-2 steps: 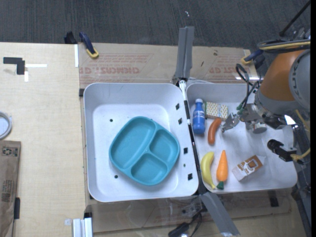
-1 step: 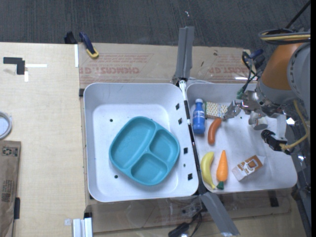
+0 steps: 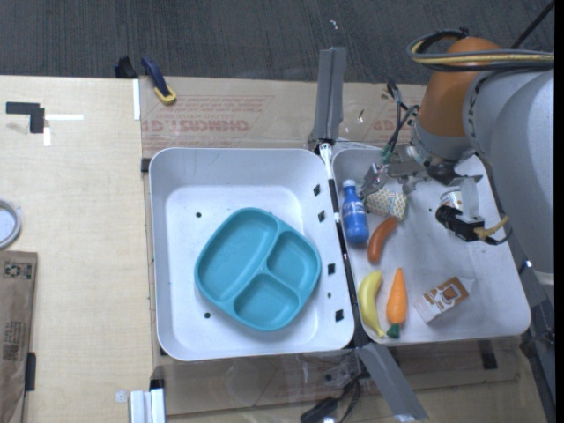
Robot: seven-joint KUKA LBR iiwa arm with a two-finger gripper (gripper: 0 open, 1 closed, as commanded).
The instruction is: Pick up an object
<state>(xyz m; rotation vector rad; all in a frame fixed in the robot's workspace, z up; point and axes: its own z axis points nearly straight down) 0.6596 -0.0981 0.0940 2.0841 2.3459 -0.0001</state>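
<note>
The end effector hangs low over the right bin, just above a pale speckled object; how it is set I cannot tell. Beside it lie a blue bottle, sausage, banana and carrot. The left bin holds a teal divided plate.

A blue clamp lies on the worktop beyond the left bin. A tape roll sits far left of this bin, and a brown paper bag lies just below the roll.
</note>
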